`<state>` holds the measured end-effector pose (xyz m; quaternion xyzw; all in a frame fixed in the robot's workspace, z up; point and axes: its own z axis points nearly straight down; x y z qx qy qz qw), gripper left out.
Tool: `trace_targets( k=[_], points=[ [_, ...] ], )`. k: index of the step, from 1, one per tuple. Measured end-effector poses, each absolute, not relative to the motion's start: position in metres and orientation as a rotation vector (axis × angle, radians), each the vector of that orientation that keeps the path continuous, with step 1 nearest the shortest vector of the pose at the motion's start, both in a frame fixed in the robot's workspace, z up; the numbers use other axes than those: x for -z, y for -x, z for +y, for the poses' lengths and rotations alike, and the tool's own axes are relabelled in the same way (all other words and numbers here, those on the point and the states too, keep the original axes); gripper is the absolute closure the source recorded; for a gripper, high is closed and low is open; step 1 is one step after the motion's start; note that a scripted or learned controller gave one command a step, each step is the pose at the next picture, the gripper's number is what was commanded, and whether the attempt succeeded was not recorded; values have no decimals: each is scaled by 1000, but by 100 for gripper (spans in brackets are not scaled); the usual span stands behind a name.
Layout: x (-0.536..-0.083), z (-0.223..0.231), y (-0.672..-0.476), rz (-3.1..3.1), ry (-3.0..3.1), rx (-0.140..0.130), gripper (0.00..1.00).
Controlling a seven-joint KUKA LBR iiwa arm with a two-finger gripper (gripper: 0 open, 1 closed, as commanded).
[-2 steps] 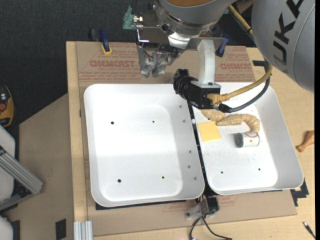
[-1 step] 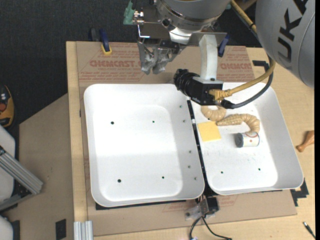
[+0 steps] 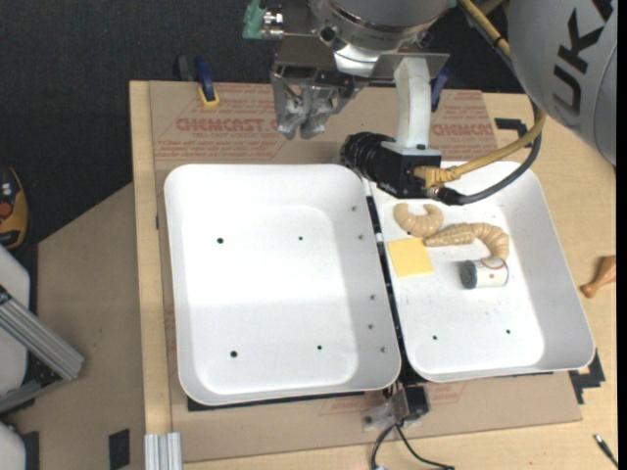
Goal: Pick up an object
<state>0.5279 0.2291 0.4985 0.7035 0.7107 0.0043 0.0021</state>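
step: approach stage by my reading, nothing is being lifted yet
hand: hand (image 3: 306, 114) is hovering over the strip of surface (image 3: 152, 135) behind the left bin (image 3: 274, 292), close to that bin's back rim
hand state: how far it is opening I cannot tell from this slant; nothing is showing in its grip
task things: all are lying in the right bin (image 3: 470, 336), toward its back-left part
pad: yellow square pad (image 3: 409, 258) is lying flat just beside the wall next to the left bin
tan pieces: curled tan piece (image 3: 419, 219) is sitting behind the pad; long knobbly tan piece (image 3: 474, 235) is lying to its right, touching or nearly so, cannot tell which
cylinder: small white-and-grey cylinder (image 3: 486, 275) is lying on its side just in front of the long piece's end
next move: hand is needing to travel right and forward over the right bin, then drop straight onto one item; the cylinder is looking like the cleanest target, being away from the walls
risk: pad is sitting flat and thin, likely hard to pinch; tan pieces are crowding each other, so a grasp there may be catching both or slipping
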Motion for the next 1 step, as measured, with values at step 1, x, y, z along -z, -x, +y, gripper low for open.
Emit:
trace_targets(
  k=[1],
  points=[
    [-509, 230, -528, 2230, -2204, -17, 100]
  ],
)
